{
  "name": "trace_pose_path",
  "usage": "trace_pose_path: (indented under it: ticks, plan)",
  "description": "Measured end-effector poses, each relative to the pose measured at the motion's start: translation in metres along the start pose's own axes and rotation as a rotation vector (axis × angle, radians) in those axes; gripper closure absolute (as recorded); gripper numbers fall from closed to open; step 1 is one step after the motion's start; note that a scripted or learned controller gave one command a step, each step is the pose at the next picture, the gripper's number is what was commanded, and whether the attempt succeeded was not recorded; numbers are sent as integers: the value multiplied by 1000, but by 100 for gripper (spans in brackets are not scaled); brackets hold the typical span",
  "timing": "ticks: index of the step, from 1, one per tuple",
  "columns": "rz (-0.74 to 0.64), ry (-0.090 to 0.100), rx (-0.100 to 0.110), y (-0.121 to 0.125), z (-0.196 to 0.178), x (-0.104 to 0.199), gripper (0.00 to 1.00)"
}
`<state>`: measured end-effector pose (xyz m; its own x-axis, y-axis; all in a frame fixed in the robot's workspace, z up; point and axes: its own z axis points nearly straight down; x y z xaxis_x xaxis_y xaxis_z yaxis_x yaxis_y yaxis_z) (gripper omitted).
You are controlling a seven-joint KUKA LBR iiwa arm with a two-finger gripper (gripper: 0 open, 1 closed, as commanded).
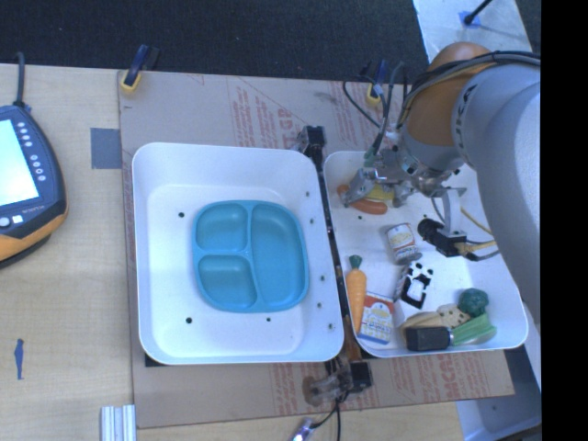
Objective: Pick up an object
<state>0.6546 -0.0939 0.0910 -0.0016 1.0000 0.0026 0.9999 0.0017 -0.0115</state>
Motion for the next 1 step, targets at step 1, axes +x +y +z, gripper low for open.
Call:
trace_pose_path:
  ticks: [1]
  plan:
    - [-1, -1, 0, 0, 0, 0, 0]
